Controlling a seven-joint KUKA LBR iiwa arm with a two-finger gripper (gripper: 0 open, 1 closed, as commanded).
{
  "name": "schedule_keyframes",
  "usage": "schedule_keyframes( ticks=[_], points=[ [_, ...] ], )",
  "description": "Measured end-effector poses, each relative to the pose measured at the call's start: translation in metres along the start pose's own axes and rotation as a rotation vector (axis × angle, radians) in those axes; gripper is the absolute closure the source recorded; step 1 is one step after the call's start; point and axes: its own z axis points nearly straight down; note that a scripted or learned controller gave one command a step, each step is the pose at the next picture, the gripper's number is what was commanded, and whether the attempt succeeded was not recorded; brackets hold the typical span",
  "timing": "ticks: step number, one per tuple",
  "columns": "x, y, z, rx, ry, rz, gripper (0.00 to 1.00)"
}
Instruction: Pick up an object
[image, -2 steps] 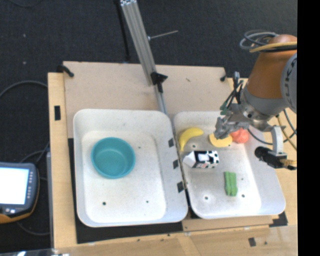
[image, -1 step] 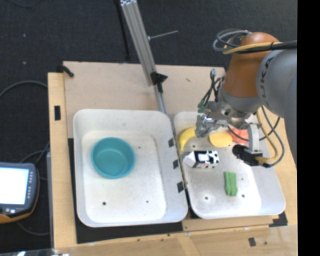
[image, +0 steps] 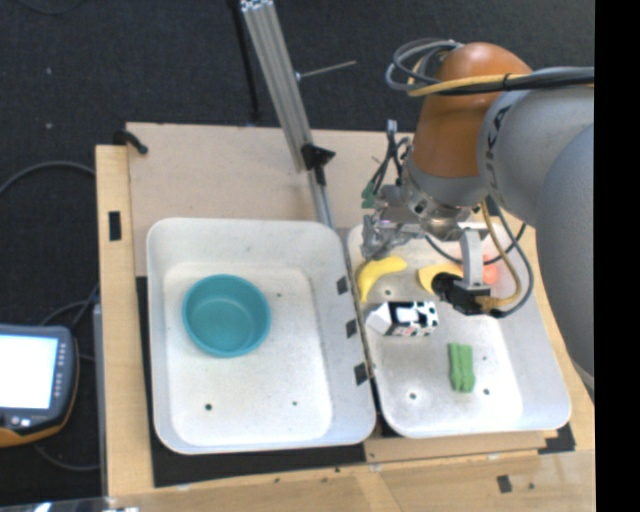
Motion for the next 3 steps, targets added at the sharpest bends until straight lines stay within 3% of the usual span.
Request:
schedule_keyframes(
  ticks=[2,3],
  points=[
    [0.095,0.027,-0.004,0.000,0.001,0.000,1.00],
    [0.091,0.026,-0.003,0.003,-0.003,0.003,0.00]
  ],
)
